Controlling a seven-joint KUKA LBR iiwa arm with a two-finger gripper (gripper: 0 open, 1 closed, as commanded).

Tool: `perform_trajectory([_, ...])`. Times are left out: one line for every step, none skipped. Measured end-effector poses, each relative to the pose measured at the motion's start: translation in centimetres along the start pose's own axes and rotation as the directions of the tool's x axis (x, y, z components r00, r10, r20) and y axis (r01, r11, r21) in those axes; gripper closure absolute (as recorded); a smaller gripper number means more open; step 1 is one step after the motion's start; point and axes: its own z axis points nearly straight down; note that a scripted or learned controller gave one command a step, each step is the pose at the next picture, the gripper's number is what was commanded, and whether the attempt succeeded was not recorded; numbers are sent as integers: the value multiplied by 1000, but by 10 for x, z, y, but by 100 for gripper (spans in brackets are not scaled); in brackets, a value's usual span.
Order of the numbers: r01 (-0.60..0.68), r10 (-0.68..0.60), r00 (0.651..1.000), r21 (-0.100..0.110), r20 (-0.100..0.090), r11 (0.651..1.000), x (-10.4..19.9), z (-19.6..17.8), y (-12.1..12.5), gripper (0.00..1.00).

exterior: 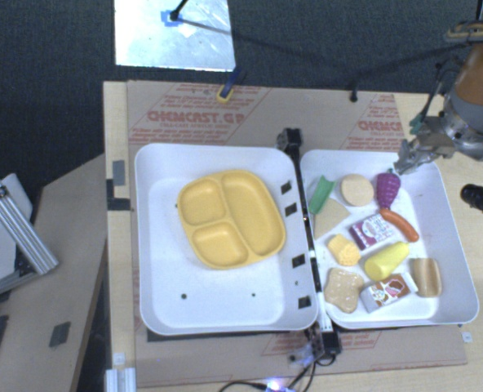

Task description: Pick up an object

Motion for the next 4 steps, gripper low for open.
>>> perform_trajectory([0,0,1000,3,-1,1000,48,4,-9,100])
perform_trajectory([0,0,1000,3,-1,1000,92,-4,-28,100])
perform_trajectory([0,0,1000,6,-2,1000,141,10,-54,100])
perform_trajectory([0,0,1000,6,-1,1000,187,20,-78,100])
